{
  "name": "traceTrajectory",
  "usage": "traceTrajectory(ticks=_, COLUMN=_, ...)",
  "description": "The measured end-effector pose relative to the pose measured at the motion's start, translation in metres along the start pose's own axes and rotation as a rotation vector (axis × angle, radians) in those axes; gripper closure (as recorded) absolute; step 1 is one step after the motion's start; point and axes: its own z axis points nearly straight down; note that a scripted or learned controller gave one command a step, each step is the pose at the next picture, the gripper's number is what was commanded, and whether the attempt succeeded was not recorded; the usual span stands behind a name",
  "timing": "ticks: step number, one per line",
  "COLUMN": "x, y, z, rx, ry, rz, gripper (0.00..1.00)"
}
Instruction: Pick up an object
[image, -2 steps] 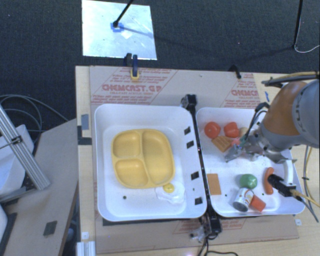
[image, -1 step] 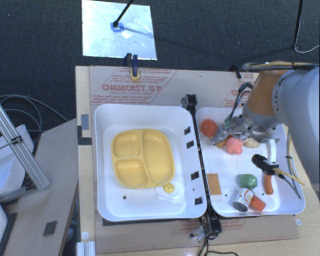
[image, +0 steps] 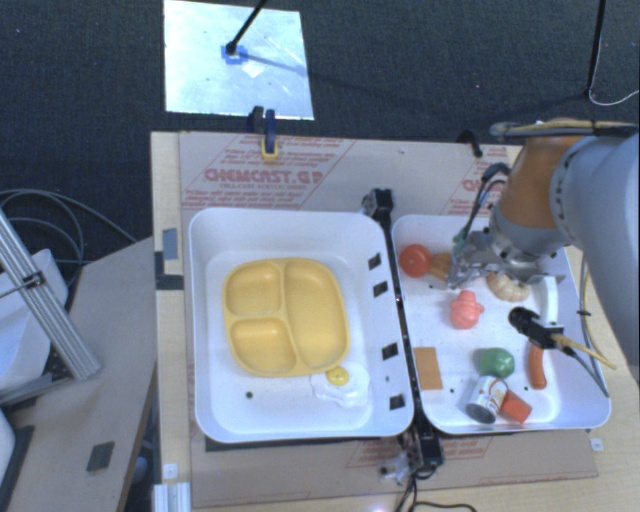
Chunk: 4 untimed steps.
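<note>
Below the gripper (image: 462, 280), at six o'clock, a lumpy pink toy (image: 466, 310) is lying, perhaps strawberry-shaped; finger spread cannot be told.

Gripper (image: 462, 277) hanging low in right bin (image: 575, 405), just above pink toy (image: 465, 310), beside red tomato (image: 415, 261). Yellow divided plate (image: 286, 315) and fried egg toy (image: 339, 381) lying in left bin (image: 215, 400).

Scene evenly, brightly lit from above. 2 white bins (image: 300, 225) slightly overexposed. Glare seen on foil sheet (image: 238, 58). Shadows soft. Overall sharpness modest, edges softened.
</note>
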Motion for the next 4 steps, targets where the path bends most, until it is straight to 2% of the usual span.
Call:
traceTrajectory(ticks=1, x=0.000, y=0.000, z=0.000, rx=0.001, ry=0.000, rz=-0.001, gripper=0.00)
traceTrajectory(ticks=2, x=0.023, y=-0.054, z=0.011, rx=0.009, ry=0.002, rz=0.008, gripper=0.00)
traceTrajectory(ticks=3, x=0.021, y=-0.050, z=-0.001, rx=-0.002, ry=-0.001, rz=0.006, gripper=1.00)
traceTrajectory(ticks=4, x=0.083, y=-0.039, z=-0.096, rx=-0.006, ry=0.002, rz=-0.003, gripper=1.00)
